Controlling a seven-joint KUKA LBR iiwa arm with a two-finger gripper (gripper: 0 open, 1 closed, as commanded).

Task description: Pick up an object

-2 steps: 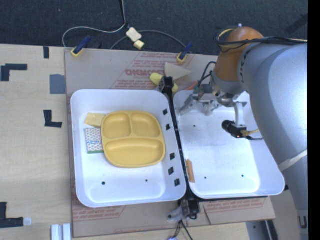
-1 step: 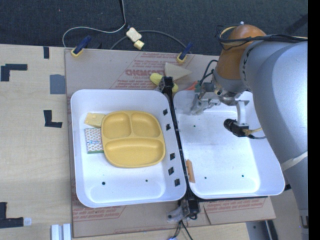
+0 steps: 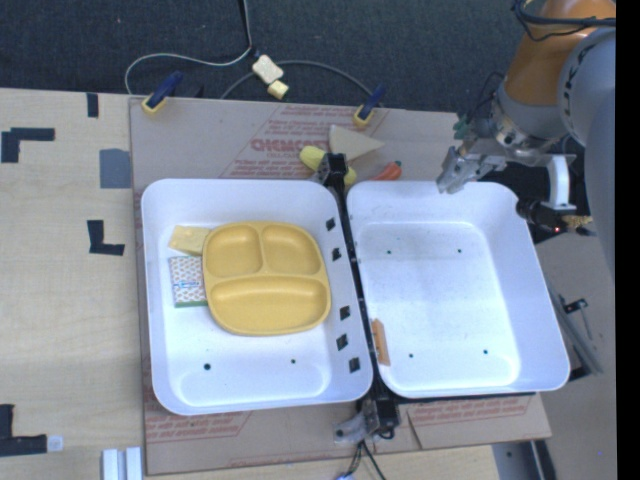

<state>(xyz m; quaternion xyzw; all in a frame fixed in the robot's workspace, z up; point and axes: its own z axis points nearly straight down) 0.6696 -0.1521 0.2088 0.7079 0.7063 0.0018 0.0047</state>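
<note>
**Arm poised over the far rim of the right bin, objects lying in the left bin**

The yellow plate (image 3: 267,290), a divided one with three compartments, lies flat in the left bin (image 3: 240,388), toward the far half of that bin. Tucked against the plate's left edge is a small patterned packet (image 3: 186,280), and just beyond it, at the plate's far-left corner, a pale yellow wedge (image 3: 186,238) partly slips under the plate rim. All three lie well apart from the arm.

The right bin (image 3: 500,368) sits touching the left bin along a row of black clips. A thin orange strip (image 3: 380,340) lies at its left wall, near the plate's right side but across the divide.

The gripper (image 3: 452,178) hangs above the far rim of the right bin, well to the right of the plate, with nothing between its tips. Whether the jaws are wide or narrow cannot be told from this angle. The arm's orange band (image 3: 560,13) shows at the upper right.

Beyond the bins, on the cardboard sheet (image 3: 260,138) covering the tabletop, lie a yellow item (image 3: 313,156) and an orange item (image 3: 388,171).
</note>
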